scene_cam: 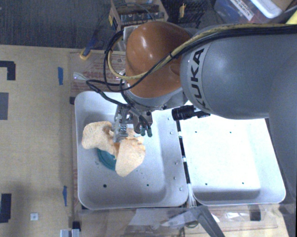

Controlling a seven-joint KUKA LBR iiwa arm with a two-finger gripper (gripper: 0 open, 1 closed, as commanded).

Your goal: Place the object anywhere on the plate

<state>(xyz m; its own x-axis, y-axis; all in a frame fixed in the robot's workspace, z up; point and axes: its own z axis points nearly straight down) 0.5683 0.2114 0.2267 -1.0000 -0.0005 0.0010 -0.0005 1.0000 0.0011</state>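
Grey casing and an orange band mark the arm (228, 65), which enters from the right and bends down over the left bin (156, 188). Its wrist points downward toward the bin's upper middle. The gripper (122, 134) sits at the top edge of a tan, cloth-like object (123, 151), with one metal finger (121, 129) touching that object's surface. Whether the object lies between the fingers, or how far apart they stand, cannot be told from this angle. The tan object lies in the left half of the left bin, draped over a teal plate (107, 160), of which a curved edge shows beneath it. The right bin (228, 196) sits just beside the left one.
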